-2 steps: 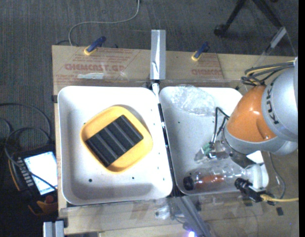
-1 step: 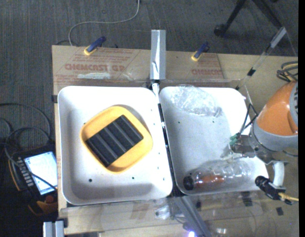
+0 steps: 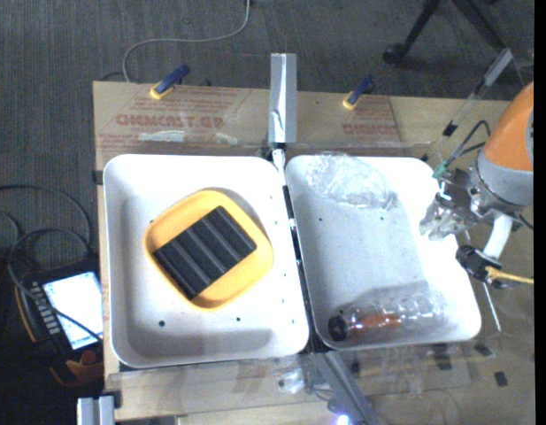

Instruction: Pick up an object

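Note:
A yellow rounded block with a black ridged top (image 3: 209, 246) lies in the left bin (image 3: 131, 326). In the right bin (image 3: 379, 264), a crumpled clear plastic piece (image 3: 348, 182) sits at the far end. A clear plastic bottle with a dark cap and brownish contents (image 3: 383, 315) lies on its side along the near wall. My gripper (image 3: 442, 218) hangs over the right bin's right rim, apart from both objects in that bin. Nothing shows in its grasp.
A grey metal post (image 3: 281, 96) stands behind the seam between the bins. Two blue-and-yellow clamps (image 3: 169, 81) (image 3: 357, 93) hold the cardboard at the back. Cables and a small device (image 3: 65, 301) lie on the floor at the left.

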Controlling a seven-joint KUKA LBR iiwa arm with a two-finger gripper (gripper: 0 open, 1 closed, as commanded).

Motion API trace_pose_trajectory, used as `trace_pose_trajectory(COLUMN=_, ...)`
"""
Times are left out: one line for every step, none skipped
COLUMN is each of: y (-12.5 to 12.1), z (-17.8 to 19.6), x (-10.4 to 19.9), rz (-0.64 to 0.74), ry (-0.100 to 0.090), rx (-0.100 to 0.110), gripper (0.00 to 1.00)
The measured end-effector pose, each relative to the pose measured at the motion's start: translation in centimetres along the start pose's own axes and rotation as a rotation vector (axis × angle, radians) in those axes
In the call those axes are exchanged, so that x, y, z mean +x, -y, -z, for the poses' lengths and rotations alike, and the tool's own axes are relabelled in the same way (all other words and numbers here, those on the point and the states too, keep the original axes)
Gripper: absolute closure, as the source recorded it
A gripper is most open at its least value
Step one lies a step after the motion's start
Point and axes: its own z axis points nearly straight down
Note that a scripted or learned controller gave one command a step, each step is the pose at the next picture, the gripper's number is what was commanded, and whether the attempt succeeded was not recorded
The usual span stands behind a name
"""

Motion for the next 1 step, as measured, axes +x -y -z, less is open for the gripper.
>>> trace_pose_trajectory(y=8.66, z=-4.83, x=2.56, rz=0.029, ry=-0.004, rx=0.005, gripper=0.00)
